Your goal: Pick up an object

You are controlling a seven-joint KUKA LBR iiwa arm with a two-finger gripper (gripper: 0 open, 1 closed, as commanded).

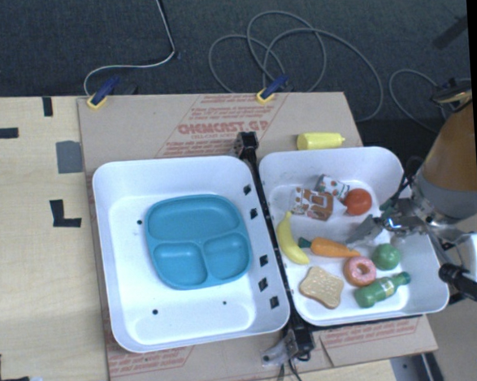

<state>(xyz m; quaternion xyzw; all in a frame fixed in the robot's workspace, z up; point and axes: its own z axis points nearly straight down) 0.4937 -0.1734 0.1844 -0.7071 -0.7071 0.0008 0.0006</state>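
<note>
My pincer (381,223) is over the right bin (334,158), right side; can't tell if it's apart or together, too blurred. Nothing visibly between it. Carrot (334,247) lies just left of and below it, long axis roughly left-right, slightly tilted, green end at the left. Banana (288,241) is further left, long axis near vertical, along the bin's left wall. Green ball (386,257) is just below the pincer, donut (360,271) and green bottle (379,290) lower, toast (321,286) lower left, tomato (357,202) up left. Left bin (116,194) has a blue divided tray (197,239). Bins sit on cardboard (218,126) on the wood worktop (32,265); dark carpet (65,35) with cables behind.
</note>
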